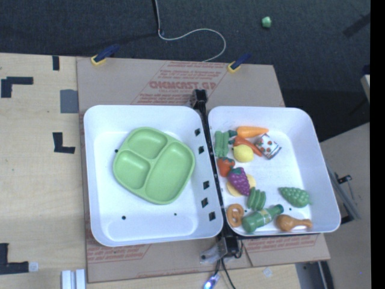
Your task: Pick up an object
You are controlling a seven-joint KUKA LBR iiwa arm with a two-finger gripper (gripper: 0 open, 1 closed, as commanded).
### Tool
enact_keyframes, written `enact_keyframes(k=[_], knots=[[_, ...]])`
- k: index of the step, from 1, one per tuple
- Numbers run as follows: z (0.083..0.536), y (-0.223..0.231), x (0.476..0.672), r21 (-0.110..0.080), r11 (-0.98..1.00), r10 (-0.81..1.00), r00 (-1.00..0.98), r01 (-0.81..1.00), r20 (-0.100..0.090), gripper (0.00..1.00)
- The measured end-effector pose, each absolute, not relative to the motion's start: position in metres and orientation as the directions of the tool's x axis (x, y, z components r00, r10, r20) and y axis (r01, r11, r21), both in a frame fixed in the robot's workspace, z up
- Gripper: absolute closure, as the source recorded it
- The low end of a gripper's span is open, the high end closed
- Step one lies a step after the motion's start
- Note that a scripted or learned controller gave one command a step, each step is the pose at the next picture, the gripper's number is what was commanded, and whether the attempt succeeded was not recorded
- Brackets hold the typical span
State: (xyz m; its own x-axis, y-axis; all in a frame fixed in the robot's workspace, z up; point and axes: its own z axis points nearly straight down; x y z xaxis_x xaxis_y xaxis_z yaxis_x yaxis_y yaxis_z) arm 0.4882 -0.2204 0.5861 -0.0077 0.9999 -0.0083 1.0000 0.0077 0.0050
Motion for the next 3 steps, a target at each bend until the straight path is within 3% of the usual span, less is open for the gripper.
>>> enact_keyframes(k=[3], knots=[[0.616,-0.218,0.491,0.008,0.013,1.0,-0.013,1.0,-0.011,1.0]])
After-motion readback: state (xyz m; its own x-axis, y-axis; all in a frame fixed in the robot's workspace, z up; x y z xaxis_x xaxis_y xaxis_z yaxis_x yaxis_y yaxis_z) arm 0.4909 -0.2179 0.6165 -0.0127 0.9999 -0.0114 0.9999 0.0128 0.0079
